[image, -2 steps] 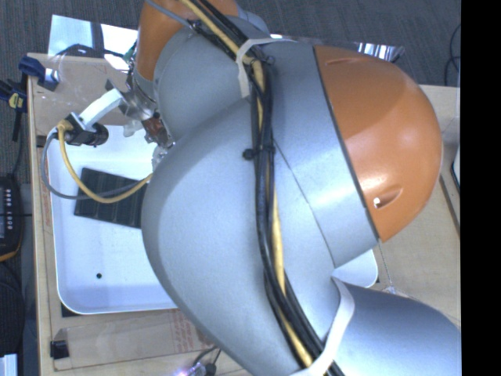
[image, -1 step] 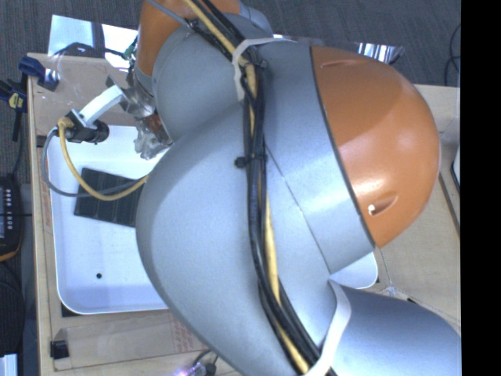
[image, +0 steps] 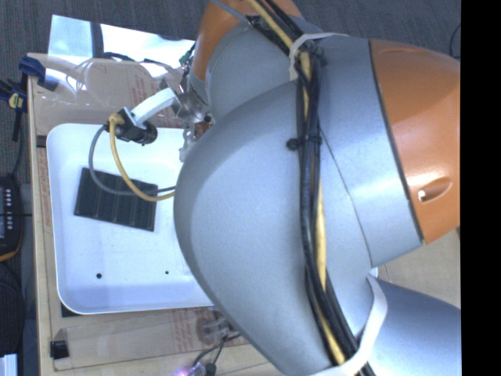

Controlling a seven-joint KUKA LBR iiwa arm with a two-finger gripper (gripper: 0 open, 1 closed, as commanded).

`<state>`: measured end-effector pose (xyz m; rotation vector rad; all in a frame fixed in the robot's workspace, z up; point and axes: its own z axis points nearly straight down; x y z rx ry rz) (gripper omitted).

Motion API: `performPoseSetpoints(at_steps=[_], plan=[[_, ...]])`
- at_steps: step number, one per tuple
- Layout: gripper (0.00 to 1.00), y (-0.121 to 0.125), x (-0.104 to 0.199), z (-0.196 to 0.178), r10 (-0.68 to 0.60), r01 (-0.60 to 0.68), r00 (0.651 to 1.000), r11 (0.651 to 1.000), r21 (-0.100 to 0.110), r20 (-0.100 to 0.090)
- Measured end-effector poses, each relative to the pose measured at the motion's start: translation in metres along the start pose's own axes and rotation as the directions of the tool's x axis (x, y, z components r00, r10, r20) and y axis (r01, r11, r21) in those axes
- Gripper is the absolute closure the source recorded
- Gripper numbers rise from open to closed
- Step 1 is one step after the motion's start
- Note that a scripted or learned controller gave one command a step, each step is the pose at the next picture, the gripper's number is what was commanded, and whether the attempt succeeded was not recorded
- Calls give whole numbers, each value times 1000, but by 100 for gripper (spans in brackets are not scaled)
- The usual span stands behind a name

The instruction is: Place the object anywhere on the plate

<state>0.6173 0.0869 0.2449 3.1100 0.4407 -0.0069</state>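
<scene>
**Camera view: gripper hidden at the bin's top edge, dark slab lying apart from it**

You have the grey arm (image: 266, 233) filling the middle and right of the frame. The gripper (image: 190, 122) sits at its tip in the upper centre, over the top edge of the white bin (image: 117, 265). You cannot tell whether it is open or closed, because the wrist covers it.

The one loose thing you can see is a dark slab (image: 116, 198). It lies flat on the bin floor at centre left, well apart from the gripper. Treat it as the task's object, but it could as well be the plate; the frame does not settle that.

Your likely risks are these. A flat thing lying low on a smooth floor gives little to pinch. A grasp from above may skid off it or shove it toward the bin wall. With so much hidden under the arm, you also cannot check a placement.

The slab is a thin rectangle, matt black and ribbed in parallel rows, set slightly askew to the bin. The bin looks like glossy white plastic. It is shallow, with rounded corners and two small dark specks near its lower edge.
</scene>
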Motion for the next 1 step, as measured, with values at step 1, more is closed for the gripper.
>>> performPoseSetpoints(at_steps=[1], plan=[[100,-56,38,99,-84,84,996,996,1,4]])
